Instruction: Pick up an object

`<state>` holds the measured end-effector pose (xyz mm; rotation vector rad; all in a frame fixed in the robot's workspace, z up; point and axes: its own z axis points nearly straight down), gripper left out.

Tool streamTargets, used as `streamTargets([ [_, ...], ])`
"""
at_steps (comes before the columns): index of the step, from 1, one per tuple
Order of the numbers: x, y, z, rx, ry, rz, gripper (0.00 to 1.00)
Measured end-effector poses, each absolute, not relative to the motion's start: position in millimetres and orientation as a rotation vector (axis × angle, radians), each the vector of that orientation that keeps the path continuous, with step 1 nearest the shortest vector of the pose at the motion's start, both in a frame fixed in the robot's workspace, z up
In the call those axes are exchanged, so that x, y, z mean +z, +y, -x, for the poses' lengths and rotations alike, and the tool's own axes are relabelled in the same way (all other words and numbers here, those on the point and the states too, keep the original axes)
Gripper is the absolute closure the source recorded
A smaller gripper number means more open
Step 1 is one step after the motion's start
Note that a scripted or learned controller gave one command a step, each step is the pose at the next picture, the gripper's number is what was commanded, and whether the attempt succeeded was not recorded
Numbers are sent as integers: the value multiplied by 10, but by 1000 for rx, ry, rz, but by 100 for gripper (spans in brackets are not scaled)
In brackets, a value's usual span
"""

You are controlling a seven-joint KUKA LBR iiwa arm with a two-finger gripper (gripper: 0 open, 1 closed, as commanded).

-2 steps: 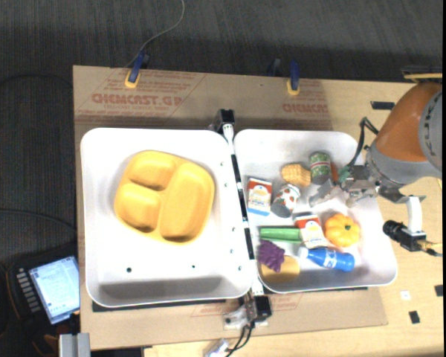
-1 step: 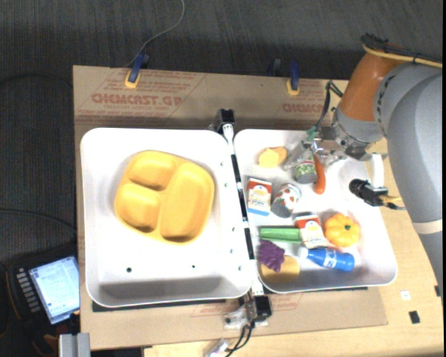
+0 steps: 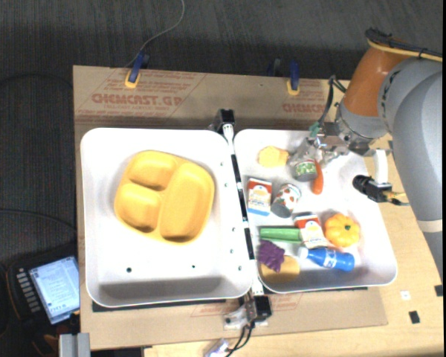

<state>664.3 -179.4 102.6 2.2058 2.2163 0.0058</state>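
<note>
Gripper (image 3: 310,155) low over far end of right bin (image 3: 372,274). Jaws: cannot tell apart or together, too blurred. Directly beneath, possibly touching: small green-topped object (image 3: 305,169). Just right of it, orange carrot (image 3: 317,181), long axis running near-to-far. Yellow lemon-like piece (image 3: 270,156) just left. Rest of clutter nearer camera. Left bin (image 3: 104,274) bearing yellow sectioned tray (image 3: 163,195).

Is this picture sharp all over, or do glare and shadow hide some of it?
Camera view: even, bright light; the white bins wash out near their rims, soft shadow along the left bin's front wall. The yellow tray reads clearly. Small toys by the gripper blur together, and the arm looks soft at the frame's edge.
</note>
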Motion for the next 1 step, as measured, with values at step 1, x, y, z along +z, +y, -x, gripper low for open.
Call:
streamTargets([
  [1, 1986, -947, -6553, 6, 2223, -2214, 100],
])
